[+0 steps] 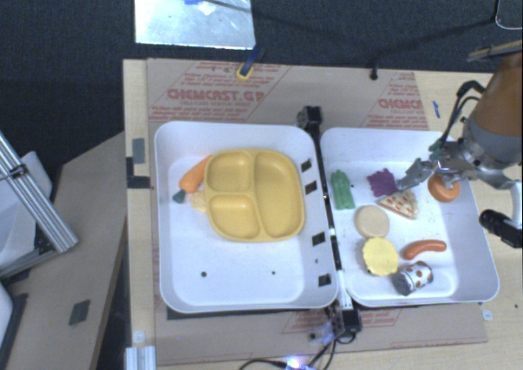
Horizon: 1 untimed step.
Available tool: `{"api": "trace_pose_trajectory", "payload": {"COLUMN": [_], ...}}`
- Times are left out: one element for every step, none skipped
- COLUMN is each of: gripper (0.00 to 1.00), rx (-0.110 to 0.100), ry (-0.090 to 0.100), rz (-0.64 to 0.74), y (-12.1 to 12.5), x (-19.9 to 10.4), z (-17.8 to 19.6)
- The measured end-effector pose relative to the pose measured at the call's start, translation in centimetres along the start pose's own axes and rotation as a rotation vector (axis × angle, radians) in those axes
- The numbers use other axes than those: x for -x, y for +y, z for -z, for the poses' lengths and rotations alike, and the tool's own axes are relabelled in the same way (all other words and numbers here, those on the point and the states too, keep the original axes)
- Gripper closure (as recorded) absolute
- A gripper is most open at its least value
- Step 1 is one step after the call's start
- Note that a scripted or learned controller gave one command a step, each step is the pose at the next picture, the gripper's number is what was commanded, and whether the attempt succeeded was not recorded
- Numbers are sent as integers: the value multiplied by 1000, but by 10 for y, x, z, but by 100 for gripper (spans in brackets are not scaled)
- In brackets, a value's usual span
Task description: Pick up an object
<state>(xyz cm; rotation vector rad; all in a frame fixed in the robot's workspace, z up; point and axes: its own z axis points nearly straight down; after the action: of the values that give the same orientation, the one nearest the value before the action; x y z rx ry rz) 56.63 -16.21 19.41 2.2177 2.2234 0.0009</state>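
Two white bins side by side on a wooden bench: left bin [176,197] and right bin [474,270], touching along a black-clipped middle seam.

Left bin, 2 things: one yellow three-compartment plate [249,194] in the upper middle, one toy carrot [192,175] against the plate's left edge, near the bin's left wall.

Right bin, 8 things: one green toy vegetable [341,189] near the left wall; one purple piece [381,181] beside it; one pizza slice [401,204] just below the purple piece; one beige round disc [372,220]; one yellow round disc [380,256] below it, touching or nearly so; one sausage [424,247] to its right; one small can [411,278] near the bottom edge; one orange round piece [444,189] near the right wall.

Gripper [415,172] low over the right bin's upper middle, between purple piece and orange piece, just above the pizza slice; fingers slightly spread, nothing between them.

Bench covered with printed cardboard sheet [221,91]. Dark carpet behind, one shiny metal plate [194,1] on it.
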Motion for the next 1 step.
{"api": "trace_pose_trajectory", "payload": {"gripper": [0], "rx": [-3], "ry": [2], "rz": [2], "y": [3], "x": [-9], "z": [-57]}}
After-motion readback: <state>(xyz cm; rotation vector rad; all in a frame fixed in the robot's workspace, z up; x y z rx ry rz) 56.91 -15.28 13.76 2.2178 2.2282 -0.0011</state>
